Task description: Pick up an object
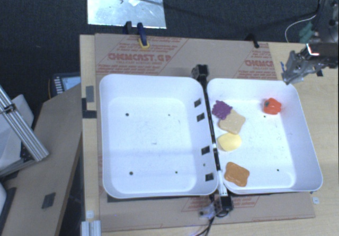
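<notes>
Tool (293,72) hangs past the right bin's (302,139) far corner, its state we cannot tell | purple piece (222,108), tan slice (232,122), yellow lump (229,142), orange block (237,174) line the divider, tomato-like piece (272,106) nearest, likely easiest reach.

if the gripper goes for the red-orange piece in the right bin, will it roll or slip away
The red-orange piece looks rounded and smooth, so it may roll or squirt out of a pinch. It seems small and probably light, so a nudge could send it sliding on the right bin. It lies apart from the other pieces, so little would stop it.
</notes>
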{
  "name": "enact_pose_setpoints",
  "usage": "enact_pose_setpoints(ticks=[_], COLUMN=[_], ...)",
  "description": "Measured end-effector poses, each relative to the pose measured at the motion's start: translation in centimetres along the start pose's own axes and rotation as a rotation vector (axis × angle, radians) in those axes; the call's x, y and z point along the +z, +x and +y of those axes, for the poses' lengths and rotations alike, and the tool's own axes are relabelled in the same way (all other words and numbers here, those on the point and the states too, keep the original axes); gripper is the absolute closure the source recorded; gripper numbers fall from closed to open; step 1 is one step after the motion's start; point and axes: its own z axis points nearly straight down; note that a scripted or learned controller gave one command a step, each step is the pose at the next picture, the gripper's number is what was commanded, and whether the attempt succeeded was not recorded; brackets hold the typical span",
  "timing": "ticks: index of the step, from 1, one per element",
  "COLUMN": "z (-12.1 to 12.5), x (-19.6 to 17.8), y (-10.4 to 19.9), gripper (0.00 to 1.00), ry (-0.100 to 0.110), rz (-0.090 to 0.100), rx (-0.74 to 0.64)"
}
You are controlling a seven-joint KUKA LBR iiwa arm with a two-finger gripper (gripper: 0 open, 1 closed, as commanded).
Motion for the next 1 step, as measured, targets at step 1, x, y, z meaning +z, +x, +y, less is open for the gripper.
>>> enact_pose_setpoints(ticks=[1], z=[0.41], x=[-0.42], y=[6.77], gripper=[1.00], ry=[0.010], rz=[0.001], rx=[-0.003])
